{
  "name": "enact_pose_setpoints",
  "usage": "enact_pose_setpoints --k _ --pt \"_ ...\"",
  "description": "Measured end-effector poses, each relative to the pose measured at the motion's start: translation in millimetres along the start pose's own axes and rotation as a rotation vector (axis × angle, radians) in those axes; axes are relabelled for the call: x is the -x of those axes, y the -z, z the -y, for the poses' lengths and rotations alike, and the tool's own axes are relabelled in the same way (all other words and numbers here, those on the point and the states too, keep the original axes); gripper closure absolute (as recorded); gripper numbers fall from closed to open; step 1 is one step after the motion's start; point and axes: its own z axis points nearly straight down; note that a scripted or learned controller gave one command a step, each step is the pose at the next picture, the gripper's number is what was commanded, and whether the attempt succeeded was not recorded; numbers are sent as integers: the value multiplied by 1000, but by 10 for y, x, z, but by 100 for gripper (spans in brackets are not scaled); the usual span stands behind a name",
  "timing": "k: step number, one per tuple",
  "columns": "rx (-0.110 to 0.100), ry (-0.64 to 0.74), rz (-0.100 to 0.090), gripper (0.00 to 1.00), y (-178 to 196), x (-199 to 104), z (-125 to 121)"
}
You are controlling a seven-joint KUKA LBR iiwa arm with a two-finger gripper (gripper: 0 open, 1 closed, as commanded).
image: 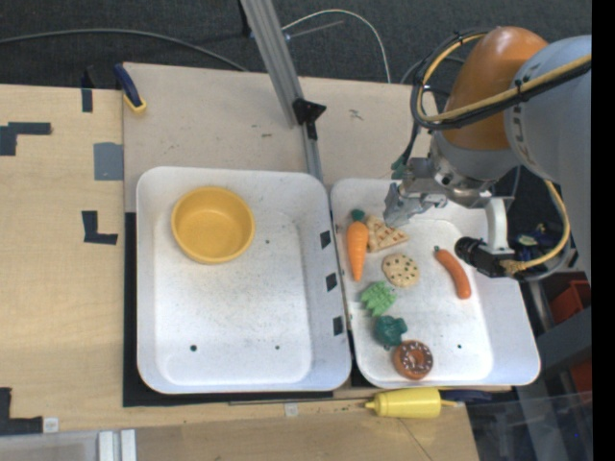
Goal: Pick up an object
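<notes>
Bins first: the shallow white left bin (288,257) carries a round yellow plastic bowl (212,223), while the shallow white right bin (500,344) holds the small toy food. The grey gripper (396,209) hangs low over that bin's far edge, just above the tan waffle-patterned wedge (385,233) beside the orange toy carrot (356,248); how wide its claw stands I cannot tell. Judged from here, the wedge is the likeliest target. A good descent would be straight down and centred on it, clear of the carrot and the speckled round cookie (400,270).
</notes>
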Motion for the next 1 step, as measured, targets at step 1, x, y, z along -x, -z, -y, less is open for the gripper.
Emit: enact_pose_setpoints --k 1 --pt "0 1 -1 100 31 -507 156"
